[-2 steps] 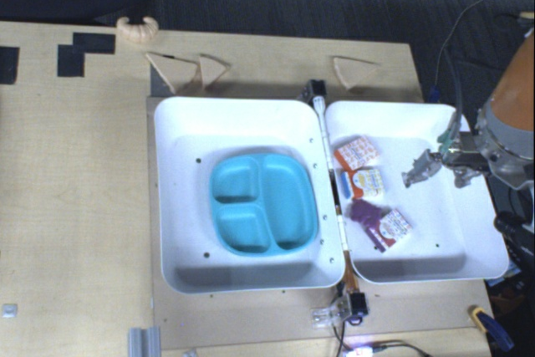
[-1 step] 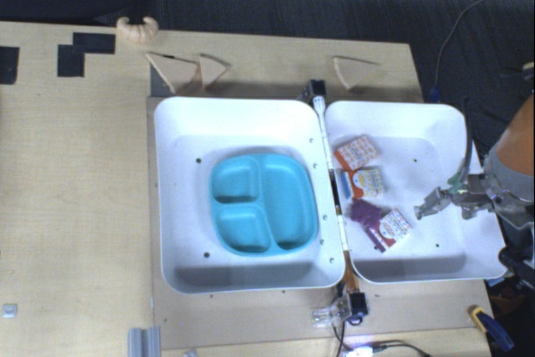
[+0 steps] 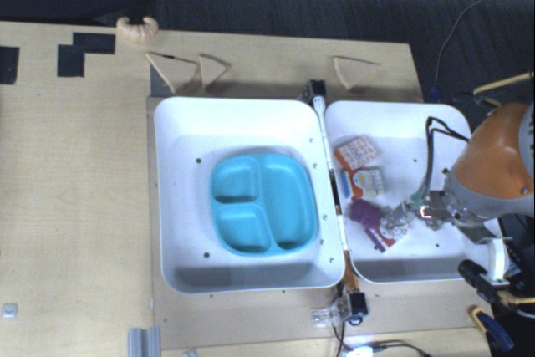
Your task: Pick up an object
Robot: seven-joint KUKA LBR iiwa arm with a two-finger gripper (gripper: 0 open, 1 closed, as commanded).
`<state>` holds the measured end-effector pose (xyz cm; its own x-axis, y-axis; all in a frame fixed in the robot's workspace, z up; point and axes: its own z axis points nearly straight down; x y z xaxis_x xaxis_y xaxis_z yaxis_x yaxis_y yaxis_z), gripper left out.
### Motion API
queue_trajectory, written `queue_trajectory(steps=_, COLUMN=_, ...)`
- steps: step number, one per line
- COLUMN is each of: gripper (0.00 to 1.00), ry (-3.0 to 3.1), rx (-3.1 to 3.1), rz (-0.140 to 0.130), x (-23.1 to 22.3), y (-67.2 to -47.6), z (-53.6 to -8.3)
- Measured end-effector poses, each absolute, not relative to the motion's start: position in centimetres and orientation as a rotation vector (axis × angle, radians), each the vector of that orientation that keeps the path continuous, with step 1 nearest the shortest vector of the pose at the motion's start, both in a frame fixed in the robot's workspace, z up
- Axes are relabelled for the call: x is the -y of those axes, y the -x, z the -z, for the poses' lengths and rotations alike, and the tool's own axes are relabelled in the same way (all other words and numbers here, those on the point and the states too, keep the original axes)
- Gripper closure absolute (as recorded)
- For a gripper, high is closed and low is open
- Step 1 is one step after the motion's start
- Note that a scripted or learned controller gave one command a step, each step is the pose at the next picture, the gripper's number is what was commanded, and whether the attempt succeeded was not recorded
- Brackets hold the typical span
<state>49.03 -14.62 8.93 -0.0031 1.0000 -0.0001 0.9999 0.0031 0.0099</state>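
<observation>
The right bin [image 3: 418,263] holds a small pile of objects: a red-and-white patterned packet [image 3: 357,150], an orange-and-white packet [image 3: 368,180] below it, and a purple object [image 3: 365,215] near the bin's middle. My gripper [image 3: 401,219] reaches in from the right, low over the bin floor, its metallic tip right beside the purple object. The orange wrist band [image 3: 495,159] sits above it at the right edge. Whether anything sits between the tips is too small to make out.
The left bin [image 3: 180,180] holds a blue three-compartment tray [image 3: 263,202]. A rail [image 3: 328,171] divides the two bins. A black cable [image 3: 430,155] loops over the right bin near the arm. Wooden bench lies to the left.
</observation>
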Motion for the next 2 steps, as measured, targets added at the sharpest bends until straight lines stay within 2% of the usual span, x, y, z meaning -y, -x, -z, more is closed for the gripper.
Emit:
queue_trajectory(steps=1, gripper=1.00, ry=-2.206, rx=-2.215, rz=-0.022, x=14.55, y=-49.41, z=-10.27)
queue_trajectory(steps=2, gripper=0.00, ry=-2.206, rx=-2.216, rz=-0.022, x=14.55, y=-49.40, z=-10.25)
